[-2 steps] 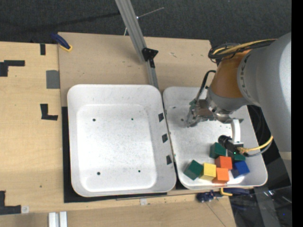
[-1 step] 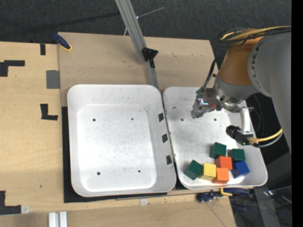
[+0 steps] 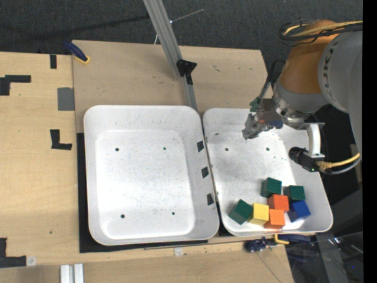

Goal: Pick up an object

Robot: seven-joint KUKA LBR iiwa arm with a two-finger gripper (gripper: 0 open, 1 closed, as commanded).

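Several small blocks lie bunched in the near right corner of the right bin: a green one, a yellow one, an orange one, another orange one, two dark green ones and a blue one. My gripper hangs over the far part of the right bin, well away from the blocks. I see nothing in it.
The left bin sits beside the right one. A slanted metal rail runs down to the gap between the bins. The wooden bench extends to the left. A blue clamp sits at the near edge.
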